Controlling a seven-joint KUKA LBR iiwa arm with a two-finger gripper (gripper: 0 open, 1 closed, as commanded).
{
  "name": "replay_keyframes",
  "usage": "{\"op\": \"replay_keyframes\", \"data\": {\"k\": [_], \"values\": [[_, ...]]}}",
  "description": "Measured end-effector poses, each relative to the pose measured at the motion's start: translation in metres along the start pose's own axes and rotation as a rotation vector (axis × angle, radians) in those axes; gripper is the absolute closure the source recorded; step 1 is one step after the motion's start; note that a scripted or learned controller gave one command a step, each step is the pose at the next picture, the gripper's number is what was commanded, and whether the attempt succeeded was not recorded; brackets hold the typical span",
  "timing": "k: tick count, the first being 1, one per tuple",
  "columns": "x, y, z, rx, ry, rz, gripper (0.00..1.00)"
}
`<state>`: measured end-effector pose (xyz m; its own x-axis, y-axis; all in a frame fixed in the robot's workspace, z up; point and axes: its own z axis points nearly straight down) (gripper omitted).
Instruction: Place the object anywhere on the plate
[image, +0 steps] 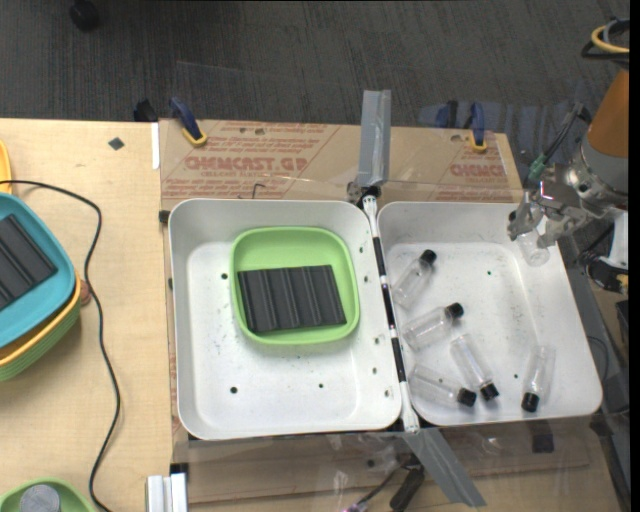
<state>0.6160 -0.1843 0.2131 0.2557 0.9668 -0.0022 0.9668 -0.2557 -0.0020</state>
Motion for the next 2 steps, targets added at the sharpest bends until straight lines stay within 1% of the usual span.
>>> {"op": "replay_keyframes", "data": {"k": [1,2], "values": [[0.000,0.000,0.000,0.000,0.000,0.000,0.00],[-0.021,-0.012,-0.057,-0.001,0.000,0.201,0.00]]}}
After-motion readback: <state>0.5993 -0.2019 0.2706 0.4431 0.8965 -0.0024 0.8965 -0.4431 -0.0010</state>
